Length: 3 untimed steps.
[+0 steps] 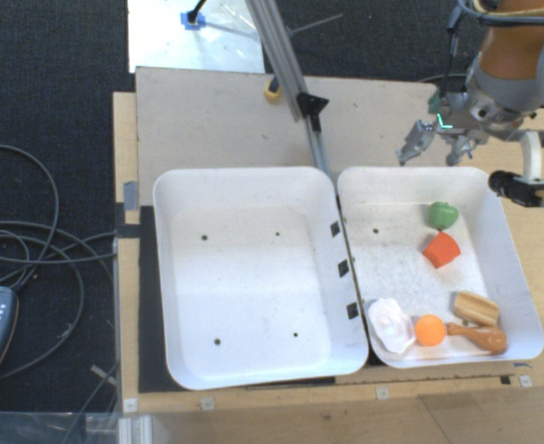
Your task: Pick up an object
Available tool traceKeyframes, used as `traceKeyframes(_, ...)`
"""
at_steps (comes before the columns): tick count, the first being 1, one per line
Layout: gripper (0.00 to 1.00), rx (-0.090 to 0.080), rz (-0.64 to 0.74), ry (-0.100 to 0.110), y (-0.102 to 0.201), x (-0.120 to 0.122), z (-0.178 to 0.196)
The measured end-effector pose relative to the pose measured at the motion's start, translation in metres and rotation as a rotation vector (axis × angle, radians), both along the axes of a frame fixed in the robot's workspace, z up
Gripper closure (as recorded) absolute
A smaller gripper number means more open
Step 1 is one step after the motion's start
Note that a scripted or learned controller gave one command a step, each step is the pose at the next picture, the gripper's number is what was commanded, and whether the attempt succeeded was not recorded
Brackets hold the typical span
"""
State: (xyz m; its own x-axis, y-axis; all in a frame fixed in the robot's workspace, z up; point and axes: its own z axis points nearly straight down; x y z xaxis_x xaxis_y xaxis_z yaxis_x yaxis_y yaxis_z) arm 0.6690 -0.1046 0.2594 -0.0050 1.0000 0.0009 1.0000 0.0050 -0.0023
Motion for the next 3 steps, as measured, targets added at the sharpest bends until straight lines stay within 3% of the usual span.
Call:
traceKeyframes(1, 0.00, -0.001, 0.001, -0.004, 0.000, 0.001, 0.002)
traceKeyframes(3, 0.00, -0.001, -0.004, 0.001, -0.013, 0.010, -0.094)
